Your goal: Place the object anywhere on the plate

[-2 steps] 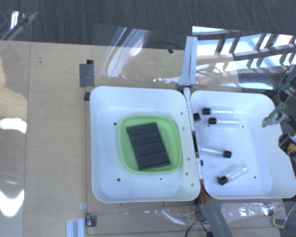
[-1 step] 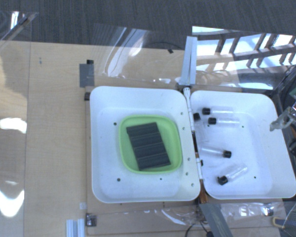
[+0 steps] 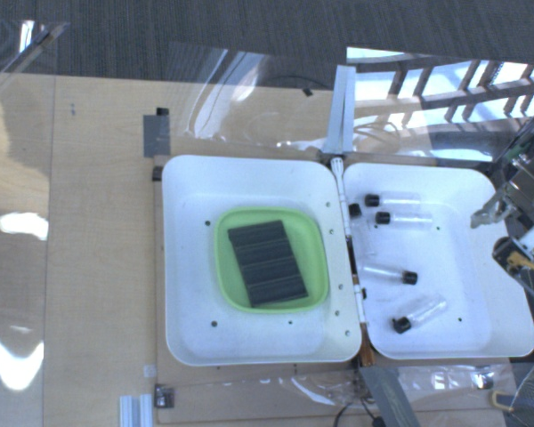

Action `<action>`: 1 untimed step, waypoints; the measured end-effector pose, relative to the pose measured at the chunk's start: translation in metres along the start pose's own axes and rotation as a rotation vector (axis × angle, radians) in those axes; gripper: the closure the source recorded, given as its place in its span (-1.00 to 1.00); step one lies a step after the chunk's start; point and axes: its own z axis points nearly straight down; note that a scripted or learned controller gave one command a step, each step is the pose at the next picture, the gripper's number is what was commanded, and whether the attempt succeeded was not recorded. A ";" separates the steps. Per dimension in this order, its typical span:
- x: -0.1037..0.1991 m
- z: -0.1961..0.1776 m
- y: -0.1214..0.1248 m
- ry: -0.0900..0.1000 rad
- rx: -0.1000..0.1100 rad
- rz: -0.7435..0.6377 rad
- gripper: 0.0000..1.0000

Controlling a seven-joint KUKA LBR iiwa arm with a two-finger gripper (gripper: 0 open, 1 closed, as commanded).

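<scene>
A square light-green plate (image 3: 225,265) lies in the left white bin (image 3: 187,327). On it rests a dark grey ribbed block (image 3: 266,262), turned slightly from the plate's sides. Several clear tubes with black caps lie in the right bin (image 3: 467,336): two near the back left (image 3: 400,217), one in the middle (image 3: 384,274) and one at the front (image 3: 420,312). My gripper (image 3: 507,210) hangs at the right bin's far right edge, apart from the tubes and with nothing seen in it.
A raised ridge (image 3: 347,256) divides the two bins. A grey metal post (image 3: 342,114) stands behind them at the middle, and a small dark block (image 3: 157,133) sits on the bench at the back left. Cables run along the front edge.
</scene>
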 end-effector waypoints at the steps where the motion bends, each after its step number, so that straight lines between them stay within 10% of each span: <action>1: -0.030 0.032 0.035 -0.002 0.005 0.048 -1.00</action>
